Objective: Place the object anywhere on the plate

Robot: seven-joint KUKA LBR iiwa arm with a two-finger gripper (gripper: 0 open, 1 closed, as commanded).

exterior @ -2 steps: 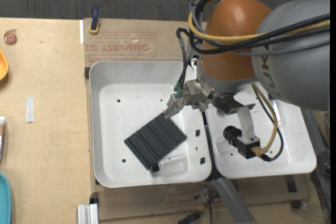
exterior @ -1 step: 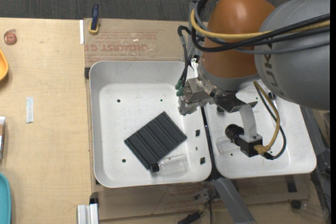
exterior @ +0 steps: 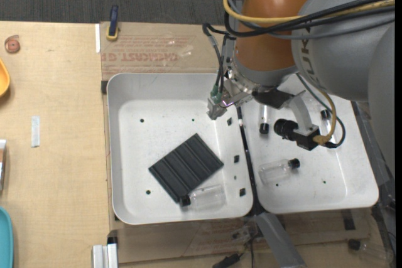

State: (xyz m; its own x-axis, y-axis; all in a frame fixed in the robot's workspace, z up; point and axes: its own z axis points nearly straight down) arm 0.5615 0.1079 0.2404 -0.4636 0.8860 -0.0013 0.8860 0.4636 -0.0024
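As seen from above at a slant, two shallow white bins are set side by side on the bench (exterior: 50, 103). In the left bin (exterior: 125, 154) one dark ribbed plate (exterior: 186, 166) is laid flat and turned at an angle, near the middle of the floor. One clear bottle with a black cap (exterior: 204, 196) is laid on its side just beside the plate's lower corner, its cap seemingly touching that edge; it rests on the bin floor, not on the plate. In the right bin (exterior: 352, 191) a second clear bottle with a black cap (exterior: 279, 169) is laid on its side near the middle, well apart from the first. Two bottles and one plate are thus counted.

The one grey arm, with its orange band (exterior: 273, 19), is reached in from the right, above the back of the right bin. Its tool (exterior: 217, 107) is held over the rim shared by the two bins, towards the back. How far the tool is parted cannot be told at this angle, and nothing can be seen gripped in it. A blue-and-yellow clamp (exterior: 113, 25) is fixed at the cardboard's back edge behind the left bin.
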